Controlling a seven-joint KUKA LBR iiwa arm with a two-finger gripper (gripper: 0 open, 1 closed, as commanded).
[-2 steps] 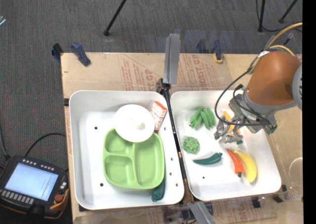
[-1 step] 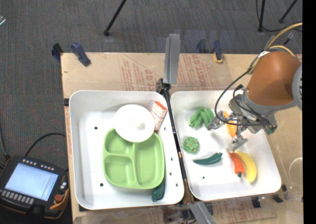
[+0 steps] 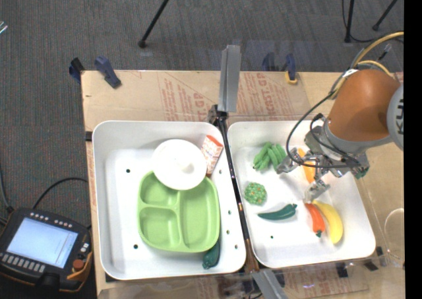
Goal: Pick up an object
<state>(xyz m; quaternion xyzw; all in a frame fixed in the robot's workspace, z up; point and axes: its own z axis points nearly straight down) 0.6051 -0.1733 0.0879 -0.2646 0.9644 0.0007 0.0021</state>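
So, line by line:

Orange thing (image 3: 308, 173): small orange-yellow piece in the right bin (image 3: 359, 241), mostly tucked under the gripper hardware, so I can't make out what it actually is.
Gripper (image 3: 304, 179): hovering low over the right bin's middle-right area; metal fingers (image 3: 318, 189) splay out left and downward, and they look spread apart. Nothing is visibly pinched between them. Whether a fingertip touches the orange piece is too hard to call.
Arm (image 3: 359, 106): the big orange band covers the bin's upper right corner and hides whatever lies under it; cables loop around it.
Banana (image 3: 333, 220): lower right of the same bin, right beside a red-orange pepper (image 3: 316, 218), touching it.
Dark green pepper (image 3: 278, 212): lying flat near the bin's centre.
Round green lump (image 3: 255, 192): just left of centre, kind of blurry.
Green beans (image 3: 270, 155): bunch near the top left of that bin.
Left bin (image 3: 105, 238): holds a green divided tray (image 3: 178, 218) with a white round plate (image 3: 179, 164) overlapping its top edge.
Carton (image 3: 211, 152): small orange-and-white box, partly hidden behind the plate.
Dark green item (image 3: 211, 257): peeking out at the tray's bottom corner, mostly cut off.
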